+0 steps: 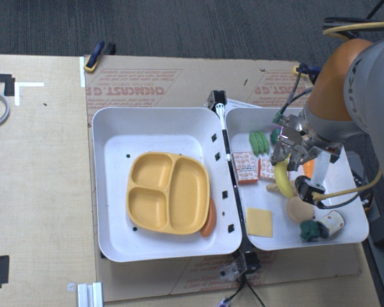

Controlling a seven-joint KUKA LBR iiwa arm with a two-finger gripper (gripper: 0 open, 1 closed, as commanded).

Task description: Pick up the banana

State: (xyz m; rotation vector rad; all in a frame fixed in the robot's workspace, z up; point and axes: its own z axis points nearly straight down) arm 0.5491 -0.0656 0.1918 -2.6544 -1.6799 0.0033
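Pincer (pixel 287 162) low in right bin (pixel 345 232), at the banana's (pixel 283 181) upper end; whether open or clamped, cannot tell, with fingers lost against clutter. Largest first: table (pixel 38 203), then left bin (pixel 105 190) holding yellow divided plate (pixel 168 192), likely the eventual drop spot. Banana upright-ish between red-and-white packets (pixel 246 167) and wrist cabling, near cheese slice (pixel 259 222). Crowded neighbours probably force this steep approach from above.
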